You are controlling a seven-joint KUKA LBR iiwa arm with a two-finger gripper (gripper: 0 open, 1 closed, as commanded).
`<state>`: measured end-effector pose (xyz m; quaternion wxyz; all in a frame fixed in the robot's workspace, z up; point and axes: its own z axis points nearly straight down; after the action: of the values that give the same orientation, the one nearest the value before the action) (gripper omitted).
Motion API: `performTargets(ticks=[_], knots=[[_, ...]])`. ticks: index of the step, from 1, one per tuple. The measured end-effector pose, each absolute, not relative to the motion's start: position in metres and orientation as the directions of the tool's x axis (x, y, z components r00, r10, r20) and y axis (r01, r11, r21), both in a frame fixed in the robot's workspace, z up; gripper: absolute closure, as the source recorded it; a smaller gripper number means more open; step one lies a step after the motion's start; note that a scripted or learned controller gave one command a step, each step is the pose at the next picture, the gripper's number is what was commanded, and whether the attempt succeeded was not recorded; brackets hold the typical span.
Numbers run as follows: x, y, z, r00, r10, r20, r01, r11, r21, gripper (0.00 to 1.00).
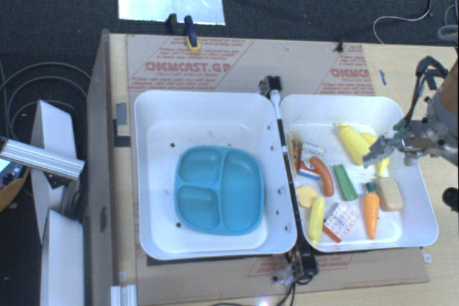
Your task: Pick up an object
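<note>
- Left bin (154, 175): blue tray (219, 189).
- Right bin (419, 222): carrot (370, 213), sausage (322, 175), banana (352, 142), other toy food.
- Fingers (378, 151) at right, open, gripping nothing.

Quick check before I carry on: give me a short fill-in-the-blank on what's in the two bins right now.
1. The blue divided plate lies in the ____ bin.
2. The carrot has its green top pointing toward the ____ of the view.
3. The gripper is over the ____ bin, near the yellow bottle.

Missing words: left; top; right
</note>
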<state>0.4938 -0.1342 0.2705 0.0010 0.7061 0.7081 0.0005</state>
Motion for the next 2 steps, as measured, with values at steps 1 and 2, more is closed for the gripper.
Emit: performTargets(ticks=[1,2], knots=[[0.58,-0.108,0.115,-0.009,1.0,0.002,1.0,0.009,-0.002,0.0],[0.547,-0.104,0.09,0.001,1.0,-0.001,1.0,-0.001,0.022,0.0]])
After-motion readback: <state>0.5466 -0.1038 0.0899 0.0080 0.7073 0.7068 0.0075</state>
